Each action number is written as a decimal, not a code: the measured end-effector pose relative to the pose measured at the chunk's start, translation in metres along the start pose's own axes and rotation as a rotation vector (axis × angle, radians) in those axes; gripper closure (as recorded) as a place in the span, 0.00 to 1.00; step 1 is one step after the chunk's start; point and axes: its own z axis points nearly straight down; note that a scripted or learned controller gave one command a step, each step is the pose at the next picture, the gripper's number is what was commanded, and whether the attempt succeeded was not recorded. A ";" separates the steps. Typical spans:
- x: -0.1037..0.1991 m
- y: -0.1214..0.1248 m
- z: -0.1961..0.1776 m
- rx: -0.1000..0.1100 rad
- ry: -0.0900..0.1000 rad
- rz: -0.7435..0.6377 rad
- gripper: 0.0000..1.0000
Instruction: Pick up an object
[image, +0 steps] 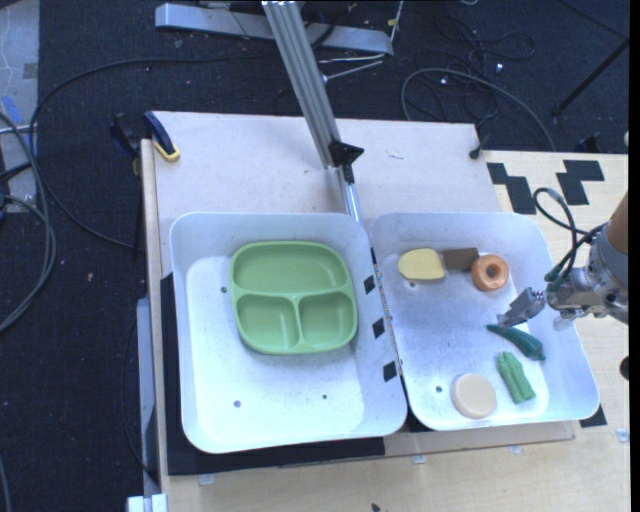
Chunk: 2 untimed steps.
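Objects for picking lie in the right bin (560, 260): yellow piece (421, 265) touching a brown block (461, 259), orange ring (490, 272), cream disc (474, 395), green ridged piece (516, 379), dark green item (522, 342). Left bin (200, 400) holds a green divided plate (295, 297). Gripper (520, 308) hangs just above the dark green item; its opening cannot be judged. No legible writing anywhere.

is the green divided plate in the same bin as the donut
No, the green divided plate lies in the left bin, while the donut lies in the right bin.
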 end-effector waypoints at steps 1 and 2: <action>0.011 -0.001 0.052 0.005 0.002 0.001 0.00; 0.007 -0.010 0.110 0.006 0.002 0.003 0.00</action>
